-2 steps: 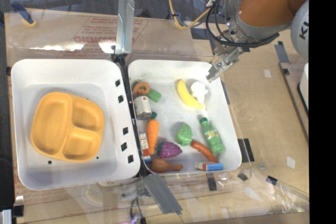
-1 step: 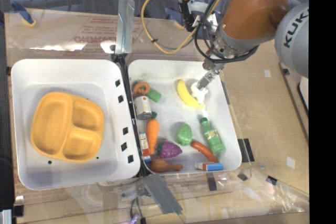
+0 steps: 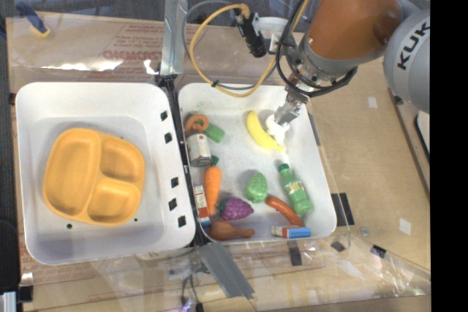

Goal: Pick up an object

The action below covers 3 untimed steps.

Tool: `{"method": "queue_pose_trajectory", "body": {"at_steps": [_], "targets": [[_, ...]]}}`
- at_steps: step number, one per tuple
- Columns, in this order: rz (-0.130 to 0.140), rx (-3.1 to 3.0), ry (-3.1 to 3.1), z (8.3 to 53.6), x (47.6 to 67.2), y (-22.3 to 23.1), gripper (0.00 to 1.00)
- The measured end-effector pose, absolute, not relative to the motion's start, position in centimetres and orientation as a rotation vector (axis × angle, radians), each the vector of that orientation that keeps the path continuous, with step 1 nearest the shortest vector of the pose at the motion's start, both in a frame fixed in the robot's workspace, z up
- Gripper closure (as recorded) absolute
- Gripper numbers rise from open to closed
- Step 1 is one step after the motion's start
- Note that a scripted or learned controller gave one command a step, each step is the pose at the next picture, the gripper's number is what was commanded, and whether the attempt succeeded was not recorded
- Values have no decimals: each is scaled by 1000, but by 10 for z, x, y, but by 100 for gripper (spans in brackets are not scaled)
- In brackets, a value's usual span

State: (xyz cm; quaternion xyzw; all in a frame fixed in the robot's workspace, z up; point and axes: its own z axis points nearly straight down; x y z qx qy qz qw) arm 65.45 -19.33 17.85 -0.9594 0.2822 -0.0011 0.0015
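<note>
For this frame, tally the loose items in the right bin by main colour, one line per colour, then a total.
Yellow: 1, the banana
Green: 3, the bottle, a leafy vegetable, a small piece
Orange: 2, the carrot, a red-orange pepper
Purple: 1, the grapes
Brown: 2, a ring, a drumstick shape
Other: 3, a can and two small packets
Total: 12

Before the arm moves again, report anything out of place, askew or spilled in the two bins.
Nothing is spilled or damaged. The right bin holds a loose jumble of toy food lying on its sides, including the green bottle and small can. The yellow divided plate lies flat in the left bin.
</note>
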Motion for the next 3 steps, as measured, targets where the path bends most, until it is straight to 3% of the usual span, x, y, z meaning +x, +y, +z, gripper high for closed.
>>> {"method": "queue_pose_trajectory", "body": {"at_steps": [1,2,3], "targets": [[-2,-3075,625,149,657,-153,100],[-15,-3121,309,196,654,-208,100],[-6,-3120,305,166,658,-207,100]]}}
